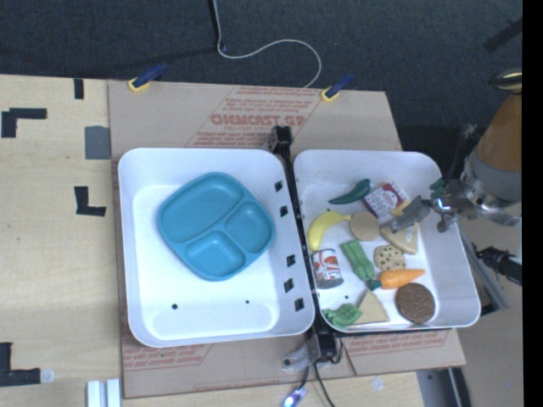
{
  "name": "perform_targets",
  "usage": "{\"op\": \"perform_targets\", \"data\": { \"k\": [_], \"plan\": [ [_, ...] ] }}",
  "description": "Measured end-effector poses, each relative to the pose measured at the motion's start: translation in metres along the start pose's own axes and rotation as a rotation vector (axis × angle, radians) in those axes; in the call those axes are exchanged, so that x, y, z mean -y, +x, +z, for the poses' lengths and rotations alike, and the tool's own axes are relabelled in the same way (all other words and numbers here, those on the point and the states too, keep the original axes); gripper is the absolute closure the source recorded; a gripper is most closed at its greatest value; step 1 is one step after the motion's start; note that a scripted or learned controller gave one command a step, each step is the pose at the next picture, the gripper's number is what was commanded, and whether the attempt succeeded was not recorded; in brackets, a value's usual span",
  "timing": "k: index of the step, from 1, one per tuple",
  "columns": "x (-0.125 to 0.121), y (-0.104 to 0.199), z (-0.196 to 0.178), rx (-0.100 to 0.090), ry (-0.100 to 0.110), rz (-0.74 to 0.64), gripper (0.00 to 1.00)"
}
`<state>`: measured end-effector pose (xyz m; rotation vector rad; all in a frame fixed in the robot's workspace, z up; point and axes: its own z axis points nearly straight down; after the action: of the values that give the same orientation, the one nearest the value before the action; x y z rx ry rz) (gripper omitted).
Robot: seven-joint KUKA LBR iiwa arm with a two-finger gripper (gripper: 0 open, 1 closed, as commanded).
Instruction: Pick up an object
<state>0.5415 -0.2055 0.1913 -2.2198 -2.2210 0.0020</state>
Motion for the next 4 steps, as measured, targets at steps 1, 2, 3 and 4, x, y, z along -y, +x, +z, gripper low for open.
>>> {"op": "perform_targets", "data": {
  "k": [1,2,3,4],
  "plan": [
    [0.034,-0.005,-0.103,0.004,-0.010,0.002,0.00],
    [0.058,0.067,-0.290,0.003,-0.020,-0.007,0.00],
    [0.058,0.064,-0.290,0.003,-0.003,-0.001,1.00],
    [0.058,0.128,-0.324,0.000,-0.005,-0.007,1.00]
  ]
}}
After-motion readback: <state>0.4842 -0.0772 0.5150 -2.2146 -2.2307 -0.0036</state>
